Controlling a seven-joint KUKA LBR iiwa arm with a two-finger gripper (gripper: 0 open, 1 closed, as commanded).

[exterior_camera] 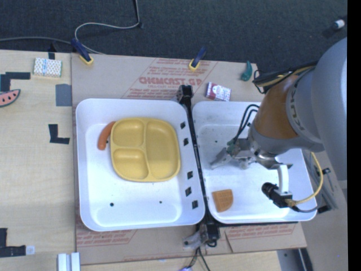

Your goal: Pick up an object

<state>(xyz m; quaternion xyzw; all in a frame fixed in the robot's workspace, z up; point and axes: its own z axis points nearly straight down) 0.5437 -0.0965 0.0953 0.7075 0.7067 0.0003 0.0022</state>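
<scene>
Bench bins: one tray, one sausage, one bread slice; gripper blurred, finger state cannot be told

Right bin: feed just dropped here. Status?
Gripper low over right bin, nothing visibly held. Toast piece lies nearer the front, apart. Nothing between them.

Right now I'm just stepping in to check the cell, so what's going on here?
The grey arm reaches in from the right over the right bin, its gripper low near that bin's middle, with nothing visibly between its fingers. An orange-brown block lies at that bin's near edge. The left bin holds a yellow divided plate with an orange sausage-shaped item beside it.
</scene>
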